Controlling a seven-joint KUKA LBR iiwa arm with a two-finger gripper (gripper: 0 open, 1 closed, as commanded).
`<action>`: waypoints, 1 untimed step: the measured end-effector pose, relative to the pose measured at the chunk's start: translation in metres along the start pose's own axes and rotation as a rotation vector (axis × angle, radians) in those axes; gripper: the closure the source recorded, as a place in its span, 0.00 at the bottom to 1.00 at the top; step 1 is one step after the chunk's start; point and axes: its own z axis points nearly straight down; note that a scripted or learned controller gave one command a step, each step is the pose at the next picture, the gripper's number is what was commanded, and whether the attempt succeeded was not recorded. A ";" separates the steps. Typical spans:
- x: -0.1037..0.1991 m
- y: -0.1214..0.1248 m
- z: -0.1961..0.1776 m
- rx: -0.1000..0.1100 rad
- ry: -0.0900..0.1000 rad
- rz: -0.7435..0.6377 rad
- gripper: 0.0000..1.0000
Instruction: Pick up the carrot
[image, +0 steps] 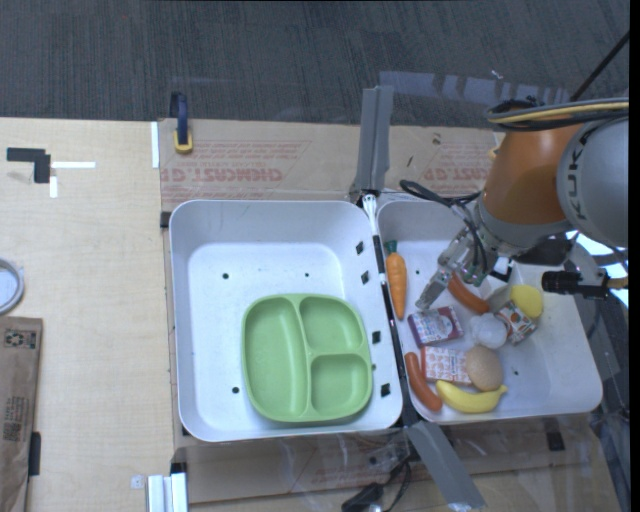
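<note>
Gripper (447, 277) hangs low in the right bin (560, 400), fingers slightly spread with nothing between them, tips just above a hot dog (467, 293). Carrot (397, 284) lies apart to the camera view's left of the fingertips, hard against the bin's left wall, long axis running up-down along that wall, thick end up. Judgement: fingers must shift left toward the wall, and the wall leaves little room for a finger on that side.

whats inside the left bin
The left bin holds a green divided plate, its three compartments bare. The bin floor beneath the plate is covered. The carrot lies in the right bin.
</note>
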 end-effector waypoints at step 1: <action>-0.001 -0.001 -0.010 -0.002 -0.002 0.006 1.00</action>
